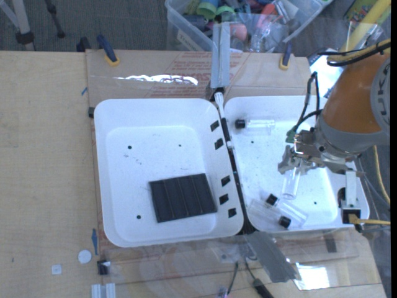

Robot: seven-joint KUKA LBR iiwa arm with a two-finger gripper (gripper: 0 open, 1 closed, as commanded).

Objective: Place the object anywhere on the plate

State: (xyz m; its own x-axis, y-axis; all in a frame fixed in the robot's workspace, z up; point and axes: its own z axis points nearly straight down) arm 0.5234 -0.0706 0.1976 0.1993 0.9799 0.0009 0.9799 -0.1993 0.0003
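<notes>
The plate (183,197) is a dark grey ridged slab lying flat in the left bin (118,135), near its front. My gripper (293,168) is over the middle of the right bin (260,151), well to the right of the plate. It is shut on the top of a clear plastic tube (289,185), which hangs nearly upright below the fingers, its lower end close to the bin floor.
A clear tube with a black cap (254,124) lies at the back of the right bin. Two more clear pieces with black caps (277,211) lie at its front. A black-tabbed divider (226,166) separates the bins. A box of toys (248,8) stands behind.
</notes>
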